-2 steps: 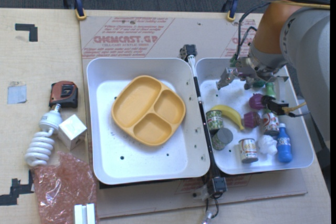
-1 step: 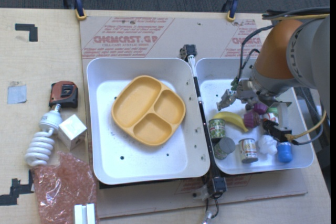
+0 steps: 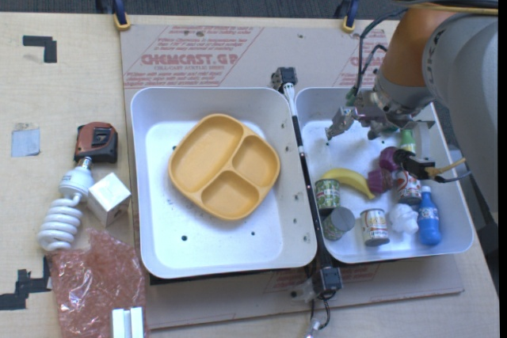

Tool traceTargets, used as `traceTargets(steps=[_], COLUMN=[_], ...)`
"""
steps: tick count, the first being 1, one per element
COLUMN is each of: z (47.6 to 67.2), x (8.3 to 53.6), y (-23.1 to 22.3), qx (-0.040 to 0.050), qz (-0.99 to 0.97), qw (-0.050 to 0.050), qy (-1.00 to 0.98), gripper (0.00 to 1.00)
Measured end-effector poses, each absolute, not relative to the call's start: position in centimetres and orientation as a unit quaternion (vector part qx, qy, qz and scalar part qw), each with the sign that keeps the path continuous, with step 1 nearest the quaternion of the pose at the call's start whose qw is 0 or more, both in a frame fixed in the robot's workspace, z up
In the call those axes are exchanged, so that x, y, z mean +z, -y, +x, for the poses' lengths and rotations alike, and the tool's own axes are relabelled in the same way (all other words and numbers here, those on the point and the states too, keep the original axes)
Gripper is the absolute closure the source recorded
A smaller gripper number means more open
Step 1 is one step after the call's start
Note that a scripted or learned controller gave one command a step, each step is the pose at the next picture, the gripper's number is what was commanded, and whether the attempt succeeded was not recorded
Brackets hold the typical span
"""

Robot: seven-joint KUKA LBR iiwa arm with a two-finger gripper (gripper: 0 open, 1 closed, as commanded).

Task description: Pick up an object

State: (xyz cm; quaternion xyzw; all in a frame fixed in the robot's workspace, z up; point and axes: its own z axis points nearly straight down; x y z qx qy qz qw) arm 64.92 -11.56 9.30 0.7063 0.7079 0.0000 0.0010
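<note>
My gripper (image 3: 356,125) hangs over the back part of the right bin (image 3: 317,103), its two fingers spread apart with nothing between them. In front of it, on the bin floor, lie a banana (image 3: 349,180), a green can (image 3: 327,192), a dark round can (image 3: 341,222) and a labelled tin (image 3: 374,225). A purple object (image 3: 387,162), a small red-and-white bottle (image 3: 409,187), a white crumpled lump (image 3: 404,218) and a blue bottle (image 3: 428,219) crowd the right side. A green bottle (image 3: 408,141) sits partly under the wrist.
The left bin (image 3: 150,194) holds a yellow divided plate (image 3: 225,166). On the bench to the left lie a tape measure (image 3: 97,142), a spiral light bulb (image 3: 63,210), a white cube (image 3: 109,195) and a pink mesh bag (image 3: 95,275).
</note>
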Motion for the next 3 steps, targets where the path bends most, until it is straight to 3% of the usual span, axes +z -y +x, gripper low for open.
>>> traceTargets(steps=[1,2,3], z=[63.5,55.6,49.8], x=[9.3,9.2,9.2], y=[9.4,10.3,10.3], qx=[-0.0003,-0.0001,0.0002], qz=[0.706,0.708,0.708], qw=[0.000,0.000,0.000], qy=[-0.708,-0.707,-0.707], gripper=[0.00,0.00,0.00])
